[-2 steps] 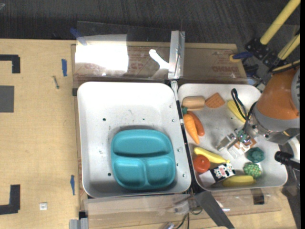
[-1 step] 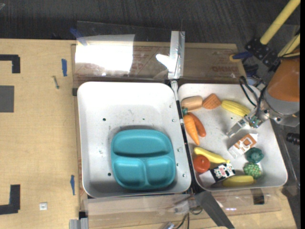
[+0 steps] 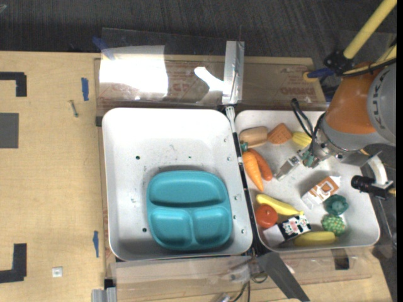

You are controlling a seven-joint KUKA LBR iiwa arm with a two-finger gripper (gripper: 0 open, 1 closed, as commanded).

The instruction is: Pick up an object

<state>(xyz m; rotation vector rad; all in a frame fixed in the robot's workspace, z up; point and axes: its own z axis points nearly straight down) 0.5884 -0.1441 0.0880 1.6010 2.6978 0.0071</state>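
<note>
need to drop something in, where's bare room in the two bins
Most room: left bin, the bare floor behind the teal tray, up to the back wall. The right bin is crowded: carrot, bananas, tomato, small carton and gripper. Only a small gap lies between carrot and carton.

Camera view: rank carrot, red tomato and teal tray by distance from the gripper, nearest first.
From the gripper in the right bin:
1. Carrot, just to the gripper's left in the view, by the divider between the bins.
2. Red tomato, lower in the same bin, near its front-left corner.
3. Teal tray, in the left bin, clearly farthest.
</note>
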